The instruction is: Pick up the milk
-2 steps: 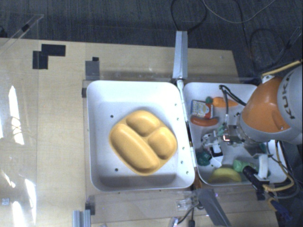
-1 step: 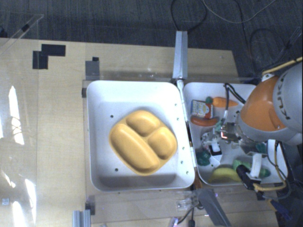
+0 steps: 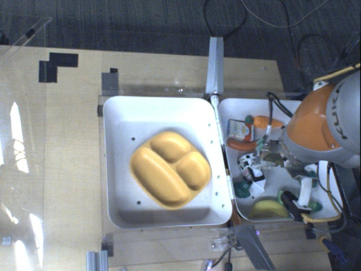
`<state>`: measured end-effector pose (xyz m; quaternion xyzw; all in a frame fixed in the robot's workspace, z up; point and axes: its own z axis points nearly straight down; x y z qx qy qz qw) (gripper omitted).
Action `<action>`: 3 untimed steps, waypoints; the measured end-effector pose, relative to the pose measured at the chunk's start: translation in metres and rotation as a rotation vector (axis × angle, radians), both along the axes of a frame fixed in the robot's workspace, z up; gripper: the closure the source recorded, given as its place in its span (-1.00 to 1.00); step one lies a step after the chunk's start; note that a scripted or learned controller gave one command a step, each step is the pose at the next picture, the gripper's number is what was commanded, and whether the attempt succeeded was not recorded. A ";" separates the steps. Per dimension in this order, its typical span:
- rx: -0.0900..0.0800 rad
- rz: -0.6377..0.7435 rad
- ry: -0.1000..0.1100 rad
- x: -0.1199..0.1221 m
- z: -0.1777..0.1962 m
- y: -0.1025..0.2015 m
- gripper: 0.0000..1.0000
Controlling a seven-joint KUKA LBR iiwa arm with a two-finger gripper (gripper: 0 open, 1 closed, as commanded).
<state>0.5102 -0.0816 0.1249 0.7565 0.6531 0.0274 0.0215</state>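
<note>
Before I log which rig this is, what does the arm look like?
The arm is a rounded grey body with a broad orange band above the wrist, and dark letters, cut off at the edge, show on the grey shell. Black cables loop along it. The pincer is a small grey metal assembly at its tip, over the right bin.

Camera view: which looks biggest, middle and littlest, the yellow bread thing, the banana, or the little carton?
1. Yellow bread loaf, biggest by far.
2. Banana.
3. Small carton, though it looks close in size to the banana, so that order is unsure.
</note>
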 end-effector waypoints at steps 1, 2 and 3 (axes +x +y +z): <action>-0.001 -0.001 0.001 0.000 0.000 -0.001 -1.00; 0.011 -0.091 0.010 -0.001 -0.016 0.001 -1.00; 0.016 -0.082 -0.009 0.006 0.000 0.006 1.00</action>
